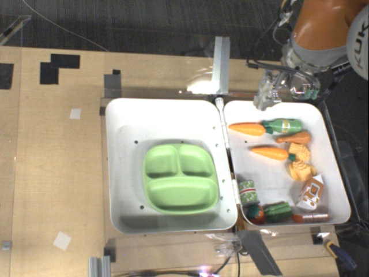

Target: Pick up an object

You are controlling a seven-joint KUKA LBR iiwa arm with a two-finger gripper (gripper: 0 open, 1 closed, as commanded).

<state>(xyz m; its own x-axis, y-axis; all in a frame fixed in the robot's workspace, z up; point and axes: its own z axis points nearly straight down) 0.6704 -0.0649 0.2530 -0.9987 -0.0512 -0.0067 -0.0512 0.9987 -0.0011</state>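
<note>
Toys crowd the right bin (331,154); above its far rim the gripper (271,94) hovers, fingers' state unclear, approaching and needing descent onto the green bottle (282,125).

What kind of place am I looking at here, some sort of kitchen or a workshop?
Most likely a robotics lab test bench, not a kitchen. A grey-and-orange robot arm hangs over two white bins. One holds a green divided tray, and the other holds toy food such as plastic carrots. Cables trail across the wooden bench.

Toys (282,154) crowd right bin (328,126); its top-left corner lies open.
</note>
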